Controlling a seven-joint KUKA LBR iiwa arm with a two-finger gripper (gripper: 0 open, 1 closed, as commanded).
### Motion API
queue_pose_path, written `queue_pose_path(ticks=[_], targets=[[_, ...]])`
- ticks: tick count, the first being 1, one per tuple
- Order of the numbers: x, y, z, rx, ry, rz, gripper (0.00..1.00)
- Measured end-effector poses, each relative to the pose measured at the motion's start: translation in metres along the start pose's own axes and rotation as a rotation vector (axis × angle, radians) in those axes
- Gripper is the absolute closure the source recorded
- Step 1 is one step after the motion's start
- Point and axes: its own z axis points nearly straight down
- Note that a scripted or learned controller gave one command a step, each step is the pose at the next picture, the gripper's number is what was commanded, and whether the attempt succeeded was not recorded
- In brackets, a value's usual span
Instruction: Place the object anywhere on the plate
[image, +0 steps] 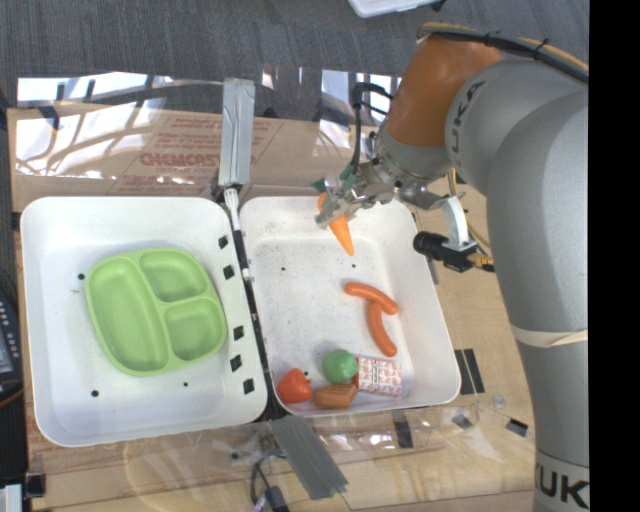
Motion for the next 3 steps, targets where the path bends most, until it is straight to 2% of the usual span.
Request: queue_pose_path(ticks=[1, 2, 3], targets=[[0.077, -0.032, 0.009, 0.006, 0.002, 0.111, 1.0], [0.175, -0.005, 0.009, 0.004, 0.0, -0.021, 1.0], [0.174, -0.005, 0.009, 0.004, 0.0, -0.02, 0.0]])
